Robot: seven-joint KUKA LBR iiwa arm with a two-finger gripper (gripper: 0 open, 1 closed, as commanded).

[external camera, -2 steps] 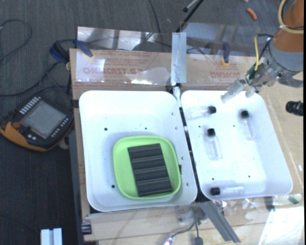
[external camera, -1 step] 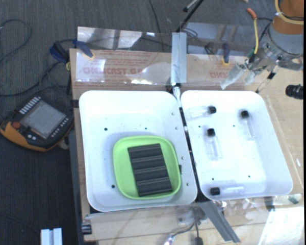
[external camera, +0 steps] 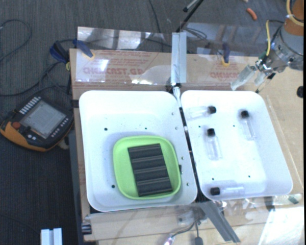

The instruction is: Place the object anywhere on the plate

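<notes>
In right bin (external camera: 275, 152): four clear vials, black caps, nearest at (external camera: 212, 142); green plate (external camera: 121, 152) in left bin, dark ridged block on it. Hand (external camera: 262, 68) beyond bin's far edge, grip unreadable. Descend centred over vial, across its axis

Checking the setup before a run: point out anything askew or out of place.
Four clear vials with black caps lie on their sides in the right bin, at mixed angles; one rests against the near wall. The green plate sits slightly skewed, already bearing a dark ridged block.

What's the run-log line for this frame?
hand: above right bin's far edge | vials: four in right bin | plate: left bin, bears dark ridged block
</notes>
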